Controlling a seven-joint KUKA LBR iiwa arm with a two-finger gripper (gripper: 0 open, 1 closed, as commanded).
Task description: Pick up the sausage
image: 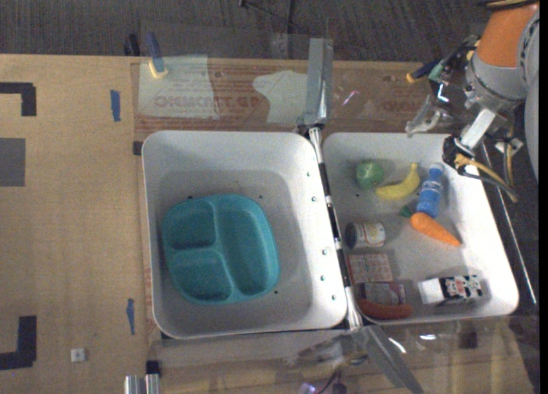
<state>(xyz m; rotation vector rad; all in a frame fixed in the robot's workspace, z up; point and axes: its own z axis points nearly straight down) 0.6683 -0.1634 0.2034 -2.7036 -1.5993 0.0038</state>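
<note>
Presently, the sausage [385, 310] lies in the right-hand bin [503, 274], against its left wall at the lower corner. The tool [432, 111] hangs above the bin's far rim, well apart. Its opening cannot be told.

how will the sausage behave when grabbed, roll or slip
The sausage looks round and smooth, so it may roll or slip. It lies close to the right bin's front wall, which probably hinders a clean grip.

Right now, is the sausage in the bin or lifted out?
In. The sausage lies flat on the right bin floor, in its lower-left corner as viewed, left of the milk carton.
</note>
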